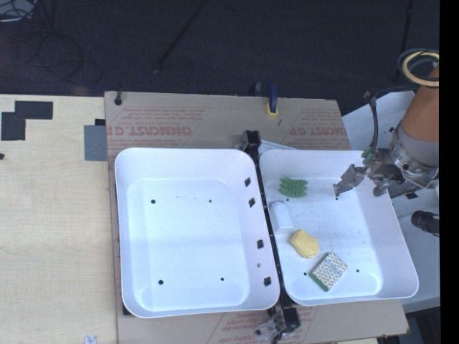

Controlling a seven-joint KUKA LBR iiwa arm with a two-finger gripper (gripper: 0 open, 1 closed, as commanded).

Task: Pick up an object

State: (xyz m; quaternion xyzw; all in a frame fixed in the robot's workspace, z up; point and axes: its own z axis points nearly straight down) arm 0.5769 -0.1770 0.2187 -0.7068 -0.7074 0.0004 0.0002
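Two white bins on cardboard sheet, landmark right bin. Inside right bin: green toy near far wall, white tube against left wall, yellow lump near middle, patterned sponge toward near wall, just beside yellow lump. Gripper above right bin's far right part, well apart from all four items, nothing between fingers; finger spread too blurred, cannot tell. Left bin touching right bin's left wall
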